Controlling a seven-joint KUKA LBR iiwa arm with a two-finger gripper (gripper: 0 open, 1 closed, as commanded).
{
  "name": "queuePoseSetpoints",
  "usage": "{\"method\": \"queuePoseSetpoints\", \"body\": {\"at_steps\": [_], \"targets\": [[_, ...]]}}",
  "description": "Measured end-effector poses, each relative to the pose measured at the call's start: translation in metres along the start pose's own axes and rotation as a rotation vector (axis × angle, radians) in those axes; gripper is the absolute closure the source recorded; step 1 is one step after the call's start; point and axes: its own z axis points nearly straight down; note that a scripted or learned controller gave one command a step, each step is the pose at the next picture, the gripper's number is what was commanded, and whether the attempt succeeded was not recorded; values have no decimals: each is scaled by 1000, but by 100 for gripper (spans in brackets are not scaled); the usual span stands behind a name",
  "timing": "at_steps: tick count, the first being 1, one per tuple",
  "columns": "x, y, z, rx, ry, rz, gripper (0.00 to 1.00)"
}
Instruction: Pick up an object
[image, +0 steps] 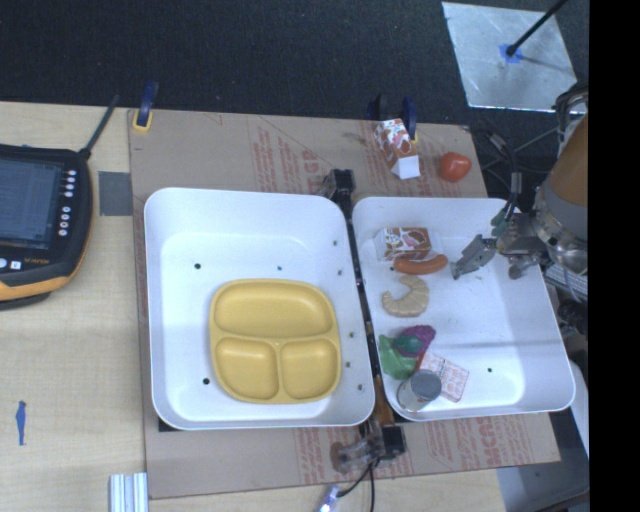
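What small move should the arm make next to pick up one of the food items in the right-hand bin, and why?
Probably shift the tool a little toward the left of the view and lower it over the red-orange sausage-shaped toy. The tool hangs above bare floor of the right shallow white bin, and that toy is the nearest item, lying apart enough from the tan crescent-shaped pastry toy to grasp alone.

The gripper hangs over the right bin, fingers spread and bare, just right of the sausage; a yellow tray lies in the left bin
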Motion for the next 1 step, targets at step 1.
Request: {"method": "queuePoseSetpoints", "body": {"at_steps": [1], "targets": [[29,29,115,3,-1,-1,0]]}}
